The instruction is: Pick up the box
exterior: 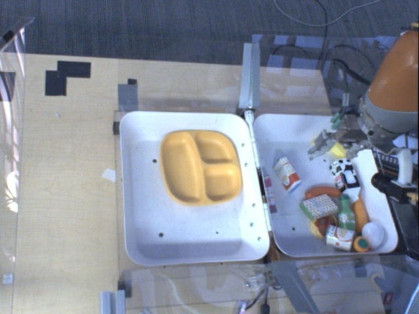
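Progress looks slight so far, judging from how things lie; the box (pixel 319 207), a small carton with a speckled face, lies in the right bin (pixel 288 241) among a crowd of small goods, leaning against a red sausage-shaped piece (pixel 322 192) and just beside a green bottle (pixel 346 212); nothing lifts it and nothing touches it from above. The arm (pixel 396 77) reaches in at the right edge with its orange band high over the bin's far corner; the gripper (pixel 337 139) sits low near the bin's upper right part, close to a yellow piece (pixel 338 150) and a black-and-white item (pixel 343 173), apart from the box; whether the claw is released or clenched I cannot tell, since the metal there is a tangle at this slant. A can (pixel 286 174) lies on its side toward the bin's middle; the left bin (pixel 141 241) carries a yellow divided tray (pixel 200 167). Left to do, as I judge it: bring the claw over the box, close on it, and raise it clear of its neighbours; the crowding round it may make a clean grasp awkward.
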Robot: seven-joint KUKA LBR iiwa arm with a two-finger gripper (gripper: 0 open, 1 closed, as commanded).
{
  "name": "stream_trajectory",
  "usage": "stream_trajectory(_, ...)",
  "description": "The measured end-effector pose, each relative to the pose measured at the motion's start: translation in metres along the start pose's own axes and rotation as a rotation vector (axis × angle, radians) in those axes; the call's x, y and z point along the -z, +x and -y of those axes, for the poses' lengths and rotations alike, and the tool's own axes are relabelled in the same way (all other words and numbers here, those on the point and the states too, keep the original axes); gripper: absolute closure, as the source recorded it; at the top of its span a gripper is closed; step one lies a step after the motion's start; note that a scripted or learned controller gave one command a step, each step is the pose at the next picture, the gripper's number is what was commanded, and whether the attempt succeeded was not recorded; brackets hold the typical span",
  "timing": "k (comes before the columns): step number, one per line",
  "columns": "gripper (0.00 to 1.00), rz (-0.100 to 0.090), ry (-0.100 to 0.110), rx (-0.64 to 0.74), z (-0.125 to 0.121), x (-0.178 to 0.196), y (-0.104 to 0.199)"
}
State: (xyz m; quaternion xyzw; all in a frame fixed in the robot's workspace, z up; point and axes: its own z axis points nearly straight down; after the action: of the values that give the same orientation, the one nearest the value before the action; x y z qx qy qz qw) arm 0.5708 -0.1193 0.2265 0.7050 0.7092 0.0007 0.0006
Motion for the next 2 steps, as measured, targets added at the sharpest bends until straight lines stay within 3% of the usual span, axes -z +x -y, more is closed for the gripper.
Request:
stream_trajectory(1,0.00,0.001,-0.004,0.066,-0.016,-0.109,0.024)
stream_trajectory(2,0.00,0.003,-0.027,0.034,0.024,-0.132,0.033)
